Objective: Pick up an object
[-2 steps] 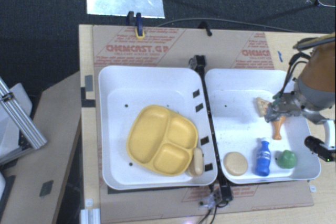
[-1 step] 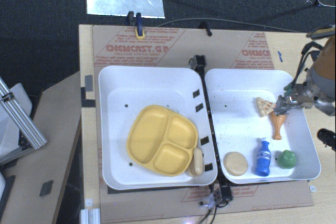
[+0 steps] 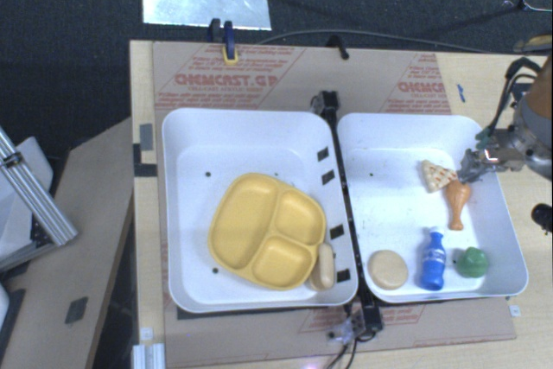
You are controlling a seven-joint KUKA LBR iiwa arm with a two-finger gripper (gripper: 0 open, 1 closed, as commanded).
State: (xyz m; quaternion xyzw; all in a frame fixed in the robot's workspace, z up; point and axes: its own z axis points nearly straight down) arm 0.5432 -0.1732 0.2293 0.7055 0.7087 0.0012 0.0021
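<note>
Two shallow white bins sit side by side on the bench. The left bin (image 3: 186,151) holds two things: one yellow divided plate (image 3: 268,231) with three compartments, lying flat near the middle, and one pale bread roll (image 3: 324,265) touching the plate's near right edge, close to the wall between the bins.

The right bin (image 3: 389,143) holds five things. One waffle wedge (image 3: 437,175) lies toward the far right. One orange drumstick (image 3: 457,201) lies just near of it, its thin end pointing to the far side and its thick end toward the near side. Along the near wall sit one round tan cookie (image 3: 388,269) on the left, one blue bottle (image 3: 433,259) with a white label just right of it, and one green lump (image 3: 472,262) at the right end, just beside the bottle.

The gripper (image 3: 473,165) comes in over the right rim of the right bin. Its tip sits just right of the waffle wedge and at the thin far end of the drumstick, seemingly touching or right above both. Whether anything sits between its two parts, and whether they are spread or pressed together, I cannot tell; the tip is small and dark here. The cookie, bottle and green lump lie well apart from it, nearer the front
</note>
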